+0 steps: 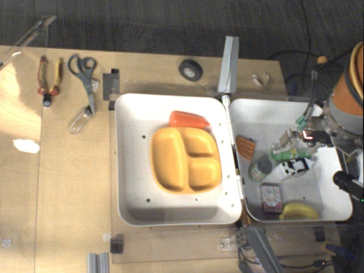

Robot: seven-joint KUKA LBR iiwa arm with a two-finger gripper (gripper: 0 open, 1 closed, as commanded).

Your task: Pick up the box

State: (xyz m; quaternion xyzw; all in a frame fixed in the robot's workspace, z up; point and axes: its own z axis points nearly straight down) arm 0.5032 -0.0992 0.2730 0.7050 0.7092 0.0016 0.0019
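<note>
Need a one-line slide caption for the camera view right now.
Gripper low in the right bin, with the box lying nearer the front beside a banana; yellow tray in the left bin.

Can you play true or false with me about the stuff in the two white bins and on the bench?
1. The yellow divided tray lies in the left bin. True.
2. The banana sits on top of the yellow tray. False: it lies in the right bin, near its front edge, beside the small box.
3. The scissors are on the bench, outside both bins. True.
4. The tool hangs over the left bin. False: it is over the right bin.
5. An orange-red thing lies just behind the yellow tray. True.
6. The small box is up in the air. False: it rests on the bin floor.
</note>
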